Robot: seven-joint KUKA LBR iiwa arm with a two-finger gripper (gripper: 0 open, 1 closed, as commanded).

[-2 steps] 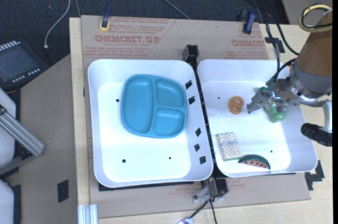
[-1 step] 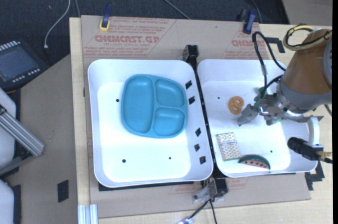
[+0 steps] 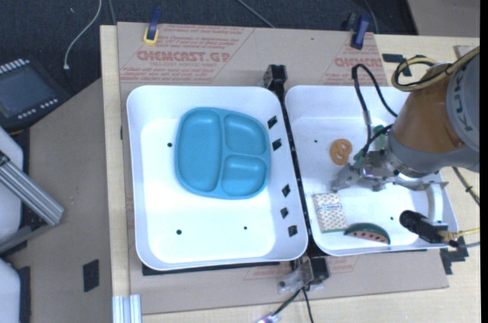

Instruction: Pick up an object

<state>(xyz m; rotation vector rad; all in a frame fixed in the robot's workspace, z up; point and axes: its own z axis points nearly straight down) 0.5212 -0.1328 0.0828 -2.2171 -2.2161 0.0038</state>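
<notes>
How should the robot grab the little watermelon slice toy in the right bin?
Probably from straight above, pinching across the narrow width of the flat watermelon slice toy, at its middle. It lies flat near the front wall of the right white bin, so a sideways approach looks blocked. The small patterned packet sits close on its left.

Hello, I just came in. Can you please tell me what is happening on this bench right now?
A grey KUKA arm reaches from the right into the right bin. Its gripper is low, between an orange round piece and a small patterned packet. Nothing is visibly held. A watermelon slice toy lies near the front wall. The left bin holds a blue divided plate.
</notes>
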